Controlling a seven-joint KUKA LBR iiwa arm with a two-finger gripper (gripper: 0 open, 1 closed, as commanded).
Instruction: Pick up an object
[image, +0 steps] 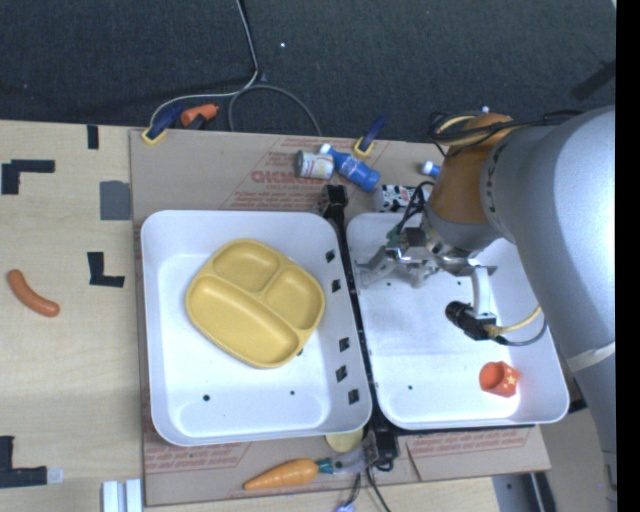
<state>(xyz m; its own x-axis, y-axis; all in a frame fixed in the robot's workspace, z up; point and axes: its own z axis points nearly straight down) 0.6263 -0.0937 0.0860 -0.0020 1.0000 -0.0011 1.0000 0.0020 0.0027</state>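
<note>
The two-finger metal gripper (400, 262) is hanging low over the upper left part of the right-hand shallow white bin (440, 400), just inside the divider between the bins; whether its fingers are apart or together cannot be told, and nothing is showing between them. Behind it, toward the right, the grey arm with its orange band (462, 185) is filling the corner. Below and to the right of the gripper, well apart from it, a small orange-red lumpy object (499, 378) is lying near the bin's lower right corner; it is too rounded to give a clear long axis. To the gripper's left, across the divider, a yellow three-compartment plastic plate (256, 301) is sitting in the left white bin (180, 410), its long axis running from upper left to lower right. Above the gripper, red printing on the cardboard sheet (270, 178) is too blurred to read. Far below, an orange toy carrot (282, 475) is lying with its tip pointing left.
</note>
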